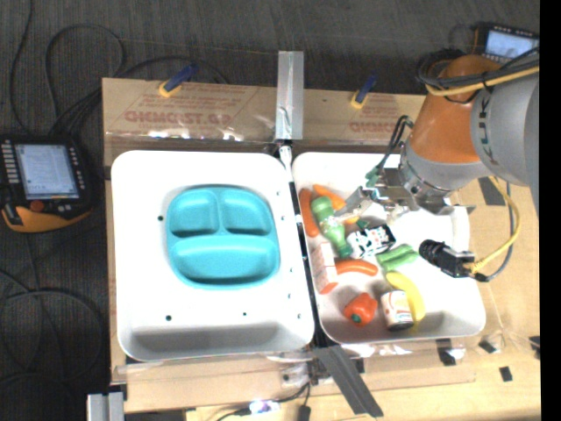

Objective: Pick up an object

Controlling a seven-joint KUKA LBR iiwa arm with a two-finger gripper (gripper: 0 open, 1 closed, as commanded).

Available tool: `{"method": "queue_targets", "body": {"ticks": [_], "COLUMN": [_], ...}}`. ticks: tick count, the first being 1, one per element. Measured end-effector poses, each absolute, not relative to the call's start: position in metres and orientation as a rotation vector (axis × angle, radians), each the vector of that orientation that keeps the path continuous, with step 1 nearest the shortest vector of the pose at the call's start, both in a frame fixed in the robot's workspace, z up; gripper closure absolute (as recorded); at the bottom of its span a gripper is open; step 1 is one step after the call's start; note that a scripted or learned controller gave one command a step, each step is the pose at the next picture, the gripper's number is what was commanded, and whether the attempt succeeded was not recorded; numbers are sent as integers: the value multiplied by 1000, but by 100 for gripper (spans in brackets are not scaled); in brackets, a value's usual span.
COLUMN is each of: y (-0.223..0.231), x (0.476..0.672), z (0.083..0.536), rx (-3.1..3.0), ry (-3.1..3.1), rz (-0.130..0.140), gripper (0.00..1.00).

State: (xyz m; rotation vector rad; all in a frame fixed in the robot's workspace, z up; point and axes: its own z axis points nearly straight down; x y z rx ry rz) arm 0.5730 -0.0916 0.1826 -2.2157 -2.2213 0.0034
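While the grey arm (pixel 500 121) with its orange band reaches in from the right, the surface (pixel 131 103) below it carries two shallow white bins side by side. Lying in the left bin (pixel 140 323) is a turquoise tray (pixel 223 235) with three compartments, set near that bin's middle. Crowded into the right bin (pixel 465 314) is a pile of small toys, mostly along its left and lower parts. Over the upper middle of this bin hangs the hand (pixel 372 202), just above the toys; whether it is released or clenched cannot be told, since the wrist and clutter hide the tips. Just below it lies a black and white block (pixel 370 238), touching a green pepper (pixel 396 256). Left of those, an orange carrot (pixel 308 216) lies along the bin's left wall beside a green vegetable (pixel 329 220). Lower down are a yellow banana (pixel 408 293), a small can (pixel 396 310) and an orange-red fruit (pixel 358 307). Off the surface to the far left sits a control pendant (pixel 42 178) with a lit screen.
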Motion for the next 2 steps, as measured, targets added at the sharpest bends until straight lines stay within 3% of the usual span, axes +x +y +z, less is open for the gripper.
{"method": "queue_targets", "body": {"ticks": [1, 2], "y": [-103, -102], "x": [613, 613], "z": [92, 101], "rx": [-2236, -2233], "ry": [-2206, -2203], "rz": [1, 0], "gripper": [0, 100]}}
